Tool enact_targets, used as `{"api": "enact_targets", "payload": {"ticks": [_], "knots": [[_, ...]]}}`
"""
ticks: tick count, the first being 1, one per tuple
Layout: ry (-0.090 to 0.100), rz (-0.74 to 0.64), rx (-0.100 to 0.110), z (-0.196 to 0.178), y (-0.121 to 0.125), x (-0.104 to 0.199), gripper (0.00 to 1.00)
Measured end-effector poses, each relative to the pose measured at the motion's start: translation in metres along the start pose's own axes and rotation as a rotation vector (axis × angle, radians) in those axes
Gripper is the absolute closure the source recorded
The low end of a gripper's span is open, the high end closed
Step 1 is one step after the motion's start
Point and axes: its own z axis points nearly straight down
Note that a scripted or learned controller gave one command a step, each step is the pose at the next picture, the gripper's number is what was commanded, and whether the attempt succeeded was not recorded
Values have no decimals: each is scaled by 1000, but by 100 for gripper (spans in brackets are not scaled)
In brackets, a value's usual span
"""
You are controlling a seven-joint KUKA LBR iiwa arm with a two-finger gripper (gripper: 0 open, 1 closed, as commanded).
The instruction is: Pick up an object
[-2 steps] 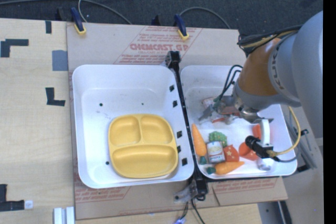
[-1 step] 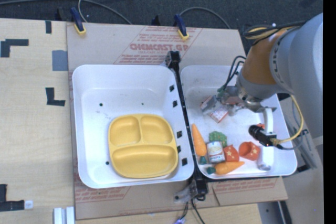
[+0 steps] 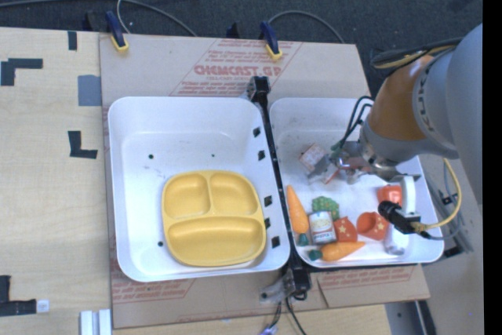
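Okay, big sheet of brown printed cardboard [image 3: 227, 67] covers the bench, held at its far edge by two blue clamps [image 3: 118, 31], two shallow white bins on top, side by side and touching. Left white bin [image 3: 157, 129] carries one thing: a yellow plastic plate with three compartments [image 3: 213, 217], flat, toward the bin's near edge and close to its right wall. Grey arm with the orange band [image 3: 408, 106] comes in over the far right corner of the right white bin [image 3: 314, 121] and bends down into it. Gripper [image 3: 343, 169] sits low about mid-bin; open or clenched, cannot tell, and nothing is seen held in it. Just left of the gripper, maybe touching it, a small crumpled pale packet with pinkish print [image 3: 312, 158] lies on the bin floor, nearer the left wall than the right.

Rest of the pickable stuff is bunched along the right bin's near edge:
- orange toy carrot [image 3: 296, 209], lying along the left wall
- second orange toy carrot [image 3: 343, 250], lying along the near edge, tip pointing right
- orange-red toy cup [image 3: 372, 225], toward the near right corner
- small labelled tin can [image 3: 321, 227], upright, between the two carrots
- green toy broccoli piece [image 3: 325, 206], touching the can's far side
- small red block [image 3: 346, 231], just right of the can

Far half of the right bin floor is bare white
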Motion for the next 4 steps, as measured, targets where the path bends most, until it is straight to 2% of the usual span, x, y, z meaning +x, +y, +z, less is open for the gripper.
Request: {"api": "enact_targets", "payload": {"ticks": [1, 2, 3, 4], "knots": [[0, 0, 2, 1, 26, 16, 0], [0, 0, 1, 0, -8, 12, 0], [3, 0, 7, -6, 32, 36, 0], [1, -1, 4, 2, 100, 29, 0]]}}
